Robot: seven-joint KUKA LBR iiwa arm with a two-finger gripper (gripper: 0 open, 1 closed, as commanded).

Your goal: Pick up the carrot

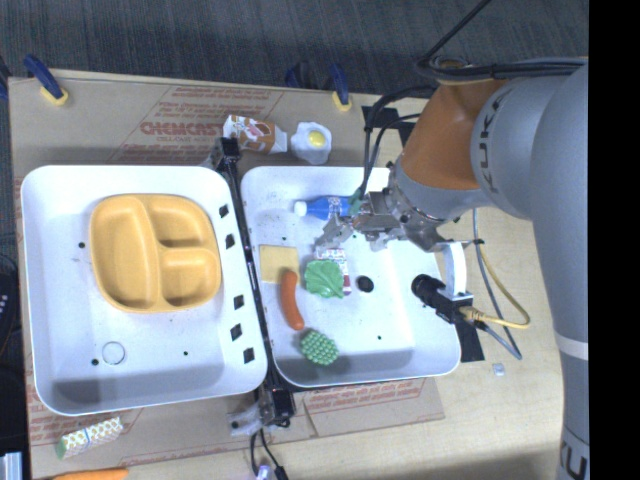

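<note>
Camera view: gripper [333, 236] hovers above carrot [291, 300].

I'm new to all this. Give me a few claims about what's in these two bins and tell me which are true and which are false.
1. The carrot lies in the right bin. True.
2. The yellow tray sits in the right bin. False: it sits in the left bin.
3. The gripper holds the carrot. False: the carrot lies on the bin floor, apart from the gripper.
4. A green leafy item lies right of the carrot. True.
5. The blue bottle lies outside both bins. False: it lies in the right bin.
</note>
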